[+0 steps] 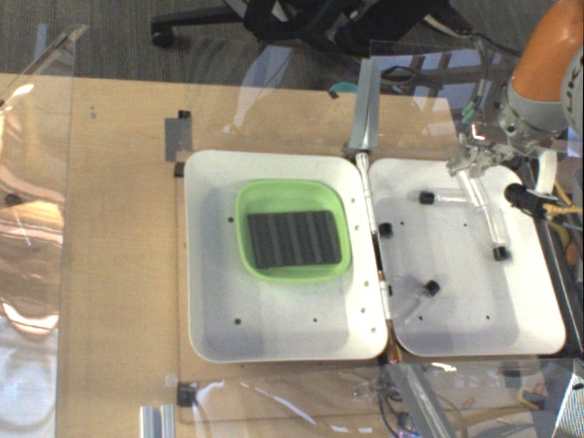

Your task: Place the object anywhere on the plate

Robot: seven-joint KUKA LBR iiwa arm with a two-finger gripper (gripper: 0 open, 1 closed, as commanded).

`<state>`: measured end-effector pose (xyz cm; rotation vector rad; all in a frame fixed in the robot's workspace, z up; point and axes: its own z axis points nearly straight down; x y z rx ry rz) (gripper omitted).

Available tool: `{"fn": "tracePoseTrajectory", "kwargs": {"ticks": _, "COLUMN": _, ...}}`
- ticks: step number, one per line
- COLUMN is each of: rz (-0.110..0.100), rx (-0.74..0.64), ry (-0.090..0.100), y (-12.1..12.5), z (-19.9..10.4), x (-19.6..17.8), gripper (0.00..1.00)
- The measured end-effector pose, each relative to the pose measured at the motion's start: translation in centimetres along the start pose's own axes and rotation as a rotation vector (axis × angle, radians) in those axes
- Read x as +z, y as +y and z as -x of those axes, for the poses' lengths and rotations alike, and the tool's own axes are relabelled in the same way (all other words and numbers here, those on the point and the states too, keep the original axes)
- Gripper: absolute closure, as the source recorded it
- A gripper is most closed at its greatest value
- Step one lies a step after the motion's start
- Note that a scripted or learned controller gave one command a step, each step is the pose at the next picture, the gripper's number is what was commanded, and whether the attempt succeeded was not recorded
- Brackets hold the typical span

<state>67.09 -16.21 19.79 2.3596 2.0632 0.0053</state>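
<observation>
- Green plate (292, 194) lies in the left bin (210, 272), with a dark ribbed insert (294, 240) on it.
- Right bin (538, 322) holds clear tubes with black caps — one (441, 196) near the top, one (486, 215) slanting down the right side, one (418, 298) low.
- Gripper (476, 156) hovers at the right bin's upper edge, beside the tubes; whether it is released or clenched, I cannot tell.
- Worktop (109, 245) surrounds both bins.

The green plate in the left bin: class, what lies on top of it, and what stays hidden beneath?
On the green plate lies a dark ribbed rectangular insert, covering most of its middle. No other object rests on it. The plate surface under the insert and the left bin floor beneath are covered.
</observation>
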Motion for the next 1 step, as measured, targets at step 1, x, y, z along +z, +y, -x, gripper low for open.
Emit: {"fn": "tracePoseTrajectory", "kwargs": {"ticks": 1, "rz": 0.000, "rx": 0.000, "ry": 0.000, "y": 0.00, "z": 0.01, "x": -0.01, "gripper": 0.00}}
